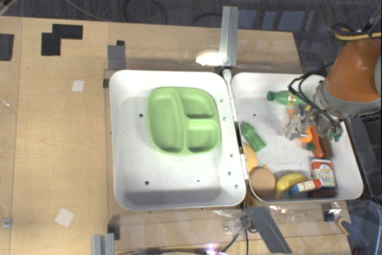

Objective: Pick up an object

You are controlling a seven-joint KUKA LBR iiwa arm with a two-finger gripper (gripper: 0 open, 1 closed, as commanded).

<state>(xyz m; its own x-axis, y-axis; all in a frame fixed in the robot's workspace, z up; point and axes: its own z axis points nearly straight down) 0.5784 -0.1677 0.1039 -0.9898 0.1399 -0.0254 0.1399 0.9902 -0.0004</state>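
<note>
Green tray (182, 120) in left bin (128, 188)

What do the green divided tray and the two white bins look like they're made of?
The green divided tray looks like moulded plastic, matte: uniform colour, rounded compartment edges. The white bins, left and right, look like smooth moulded plastic too, judging by rounded corners and soft sheen, though painted metal remains possible.

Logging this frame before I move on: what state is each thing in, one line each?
Green divided tray: lying flat in the left bin, right way up.
Green bottle: lying on its side in the right bin.
Yellow banana: lying at the right bin's near edge.
Small carton: lying in the right bin's near corner.
Gripper: low in the right bin above small items; jaws unclear.
</note>
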